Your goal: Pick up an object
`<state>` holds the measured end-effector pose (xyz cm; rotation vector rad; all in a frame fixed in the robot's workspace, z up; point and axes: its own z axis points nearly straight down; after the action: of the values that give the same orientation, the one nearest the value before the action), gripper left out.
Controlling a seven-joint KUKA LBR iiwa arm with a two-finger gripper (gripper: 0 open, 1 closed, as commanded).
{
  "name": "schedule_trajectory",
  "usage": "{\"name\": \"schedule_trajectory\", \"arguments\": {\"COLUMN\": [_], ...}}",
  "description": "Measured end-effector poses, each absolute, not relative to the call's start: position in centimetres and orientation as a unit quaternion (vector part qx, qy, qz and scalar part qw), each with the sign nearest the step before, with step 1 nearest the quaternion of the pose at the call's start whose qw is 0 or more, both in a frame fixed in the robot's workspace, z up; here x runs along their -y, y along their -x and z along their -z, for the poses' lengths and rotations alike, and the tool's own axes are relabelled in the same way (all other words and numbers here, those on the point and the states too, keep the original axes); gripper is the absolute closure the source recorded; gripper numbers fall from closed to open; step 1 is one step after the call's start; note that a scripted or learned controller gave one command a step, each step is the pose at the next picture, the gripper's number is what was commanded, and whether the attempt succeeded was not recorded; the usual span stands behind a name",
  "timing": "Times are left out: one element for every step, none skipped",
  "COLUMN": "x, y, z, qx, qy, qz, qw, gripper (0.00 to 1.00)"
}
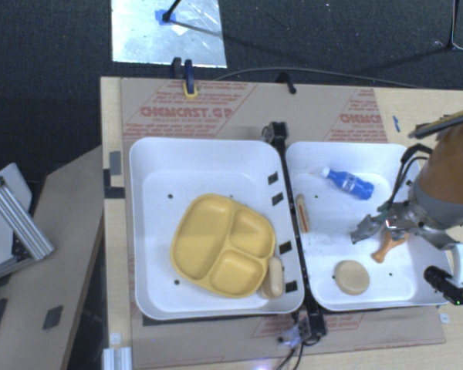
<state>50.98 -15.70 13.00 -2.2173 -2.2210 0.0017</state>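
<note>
Smooth tan round disc (352,277); glossy yellow compartmented tray (222,243); blue bottle (349,183).

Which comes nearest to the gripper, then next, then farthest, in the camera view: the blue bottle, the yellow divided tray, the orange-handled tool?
From the gripper, in the right-hand bin:
1. Orange-handled tool, right beside it, same bin.
2. Blue bottle, toward that bin's far side.
3. Yellow divided tray, across in the left-hand bin.

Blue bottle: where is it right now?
The blue bottle lies in the right bin, near its far wall, up-left of the pincer and well above the round tan disc.
</note>
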Motion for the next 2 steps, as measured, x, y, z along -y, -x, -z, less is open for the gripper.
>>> {"name": "schedule_trajectory", "arguments": {"x": [15.7, 15.7], "y": [-51.0, -51.1], "z": [-8.2, -9.5], "qx": [0.707, 0.708], "qy": [0.707, 0.706], "qz": [0.0, 0.0008], "qw": [0.001, -0.001], "gripper": [0.0, 1.0]}}
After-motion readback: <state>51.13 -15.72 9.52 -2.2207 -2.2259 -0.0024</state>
